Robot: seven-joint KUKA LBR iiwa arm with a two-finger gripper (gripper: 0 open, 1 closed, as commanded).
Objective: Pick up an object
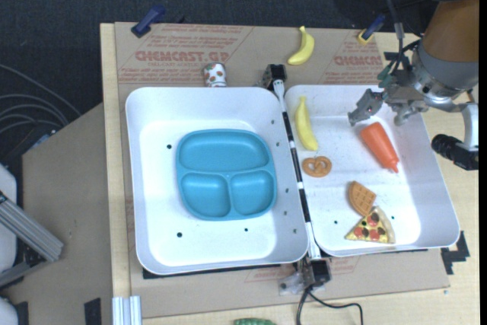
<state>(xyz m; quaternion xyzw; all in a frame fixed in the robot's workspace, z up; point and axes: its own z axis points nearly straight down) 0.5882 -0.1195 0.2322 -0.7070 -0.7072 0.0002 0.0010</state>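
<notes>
My gripper [383, 112] hovers over the far part of the right bin [434, 198], its two fingers spread open with nothing between them. An orange carrot [380, 145] lies just in front of the fingertips, pointing toward the bin's near right. Also in this bin are a yellow banana [306, 125] by the left wall, a brown pretzel [316, 166], a waffle piece [362, 198] and a pizza slice [371, 227] near the front.
The left bin [144, 186] holds a blue divided plate [226, 173]. A second banana [302, 48] and a small spotted toy [216, 74] lie on the bench behind the bins. A black clamp [275, 77] sits where the bins meet.
</notes>
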